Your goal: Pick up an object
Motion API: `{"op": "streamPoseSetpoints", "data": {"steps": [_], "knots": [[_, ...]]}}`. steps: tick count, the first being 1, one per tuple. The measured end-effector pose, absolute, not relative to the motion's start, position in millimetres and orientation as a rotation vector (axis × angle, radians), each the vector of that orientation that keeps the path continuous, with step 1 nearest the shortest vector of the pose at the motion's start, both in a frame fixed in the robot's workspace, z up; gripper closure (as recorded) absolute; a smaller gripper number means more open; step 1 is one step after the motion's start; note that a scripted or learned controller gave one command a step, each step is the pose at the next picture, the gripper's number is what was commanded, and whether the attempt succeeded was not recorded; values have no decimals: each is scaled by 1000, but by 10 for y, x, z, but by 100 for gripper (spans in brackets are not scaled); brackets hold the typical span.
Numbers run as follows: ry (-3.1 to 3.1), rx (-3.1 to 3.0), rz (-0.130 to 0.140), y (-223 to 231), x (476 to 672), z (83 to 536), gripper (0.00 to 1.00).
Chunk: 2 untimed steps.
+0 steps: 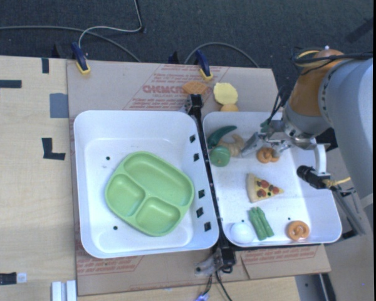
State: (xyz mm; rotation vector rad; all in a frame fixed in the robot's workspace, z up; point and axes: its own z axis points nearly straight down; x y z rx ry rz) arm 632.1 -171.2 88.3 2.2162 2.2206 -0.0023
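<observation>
While the gripper hovers in the right bin near a pretzel, its finger state is unclear.

I saw a brown cardboard sheet under both bins, held by two blue-and-yellow clamps at its far edge. A black cable snaked over dark carpet beyond the bench.
</observation>
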Motion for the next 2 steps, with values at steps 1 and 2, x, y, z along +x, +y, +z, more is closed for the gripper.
{"op": "streamPoseSetpoints", "data": {"steps": [1,2], "knots": [[2220,2213,6,-1917,6491,887,0],[2222,2217,3,-1434,6669,872,0]]}}
